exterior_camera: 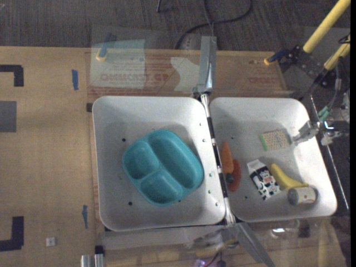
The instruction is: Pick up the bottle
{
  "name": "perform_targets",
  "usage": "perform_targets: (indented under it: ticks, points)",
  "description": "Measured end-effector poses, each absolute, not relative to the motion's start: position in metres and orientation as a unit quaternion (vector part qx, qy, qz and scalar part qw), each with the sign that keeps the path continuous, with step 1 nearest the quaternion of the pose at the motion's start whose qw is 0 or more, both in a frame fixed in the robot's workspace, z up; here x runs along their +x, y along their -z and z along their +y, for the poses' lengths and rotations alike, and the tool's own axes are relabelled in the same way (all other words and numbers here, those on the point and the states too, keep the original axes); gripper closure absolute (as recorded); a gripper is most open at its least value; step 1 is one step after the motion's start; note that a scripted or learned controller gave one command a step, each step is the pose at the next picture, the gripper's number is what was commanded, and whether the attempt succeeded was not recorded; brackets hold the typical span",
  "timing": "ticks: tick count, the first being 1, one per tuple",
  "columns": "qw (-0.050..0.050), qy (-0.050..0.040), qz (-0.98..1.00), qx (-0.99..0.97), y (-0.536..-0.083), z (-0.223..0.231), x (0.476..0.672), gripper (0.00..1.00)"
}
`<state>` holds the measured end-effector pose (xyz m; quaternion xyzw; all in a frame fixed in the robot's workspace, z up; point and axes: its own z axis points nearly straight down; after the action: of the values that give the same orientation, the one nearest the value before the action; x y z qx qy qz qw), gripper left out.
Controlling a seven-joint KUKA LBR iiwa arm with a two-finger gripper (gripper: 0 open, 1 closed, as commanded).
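The bottle (303, 195) is a short beige cylinder with a grey end. It lies on its side in the front right corner of the right bin (245, 113). A yellow banana (285, 177) rests just to its upper left, almost touching it. Nothing covers the bottle.
The right bin also holds a black-and-white carton (263, 181), a pale green patterned block (274, 140), and an orange carrot (227, 157) with a red piece (235, 177) by the left wall. A teal divided plate (162, 166) lies in the left bin (111, 121). A grey metal bracket (311, 130) overhangs the right bin's right rim.
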<state>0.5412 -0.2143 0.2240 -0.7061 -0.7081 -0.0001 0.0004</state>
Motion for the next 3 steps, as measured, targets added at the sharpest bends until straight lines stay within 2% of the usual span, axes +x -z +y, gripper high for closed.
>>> perform_targets:
  ticks: [1, 2, 3]
  points:
    - [-0.001, 0.0004, -0.714, -0.700, -0.176, -0.169, 0.616, 0.00]
    - [-0.001, 0.0001, -0.555, -0.832, -0.095, -0.136, 0.661, 0.00]
    - [-0.002, 0.0003, -0.557, -0.830, -0.106, -0.133, 0.662, 1.00]
